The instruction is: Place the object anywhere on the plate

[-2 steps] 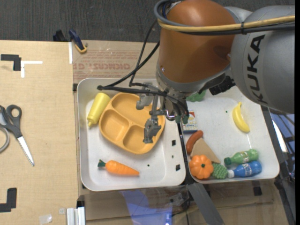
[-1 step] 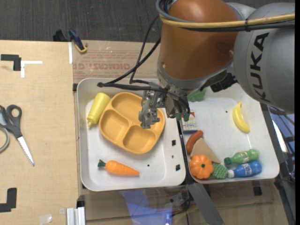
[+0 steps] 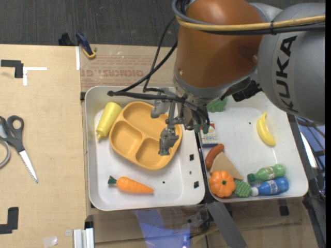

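Note:
An orange-yellow plate (image 3: pixel 132 133) with compartments lies tilted in the left bin (image 3: pixel 95 190). My gripper (image 3: pixel 166 138) hangs over the plate's right rim, low above its right-hand compartment. The wrist and cables above it hide part of the plate's far corner. I cannot make out any object in the gripper. A yellow bottle (image 3: pixel 107 119) lies against the plate's left edge. An orange carrot (image 3: pixel 132 185) rests near the front of the same bin.
The right bin (image 3: pixel 240 133) holds a banana (image 3: pixel 266 129), a green item (image 3: pixel 217 105), a small box (image 3: pixel 208 135), a sausage (image 3: pixel 214 154), a pumpkin (image 3: pixel 222 184) and two bottles (image 3: pixel 269 180). Scissors (image 3: pixel 18 143) lie on the bench at the left.

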{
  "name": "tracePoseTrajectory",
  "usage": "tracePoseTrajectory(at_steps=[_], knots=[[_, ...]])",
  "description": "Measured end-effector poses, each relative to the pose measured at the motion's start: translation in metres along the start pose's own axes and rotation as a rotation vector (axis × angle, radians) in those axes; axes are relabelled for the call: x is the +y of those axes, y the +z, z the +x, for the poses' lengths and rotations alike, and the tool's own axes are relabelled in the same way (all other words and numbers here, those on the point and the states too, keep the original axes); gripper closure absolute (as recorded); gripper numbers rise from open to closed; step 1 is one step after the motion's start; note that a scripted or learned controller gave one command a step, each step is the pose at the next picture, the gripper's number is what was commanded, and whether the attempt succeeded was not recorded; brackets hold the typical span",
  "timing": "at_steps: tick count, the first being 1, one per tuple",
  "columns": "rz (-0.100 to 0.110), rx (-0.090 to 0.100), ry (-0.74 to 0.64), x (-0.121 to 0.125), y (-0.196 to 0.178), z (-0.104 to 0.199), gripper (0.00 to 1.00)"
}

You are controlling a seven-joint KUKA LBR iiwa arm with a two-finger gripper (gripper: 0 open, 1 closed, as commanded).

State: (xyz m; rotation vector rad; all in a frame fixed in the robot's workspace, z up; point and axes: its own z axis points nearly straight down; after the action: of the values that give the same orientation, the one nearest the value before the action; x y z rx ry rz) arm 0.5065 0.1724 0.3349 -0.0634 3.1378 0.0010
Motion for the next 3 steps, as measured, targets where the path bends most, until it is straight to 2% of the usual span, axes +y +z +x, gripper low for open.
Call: tracePoseTrajectory(at_steps=[1, 2, 3], knots=[[0.0, -0.001, -0.119, -0.072, -0.018, -0.099, 0.0], [0.001, 0.003, 0.181, -0.059, 0.059, -0.065, 0.0], [0.001, 0.0, 0.18, -0.059, 0.05, -0.066, 1.0]])
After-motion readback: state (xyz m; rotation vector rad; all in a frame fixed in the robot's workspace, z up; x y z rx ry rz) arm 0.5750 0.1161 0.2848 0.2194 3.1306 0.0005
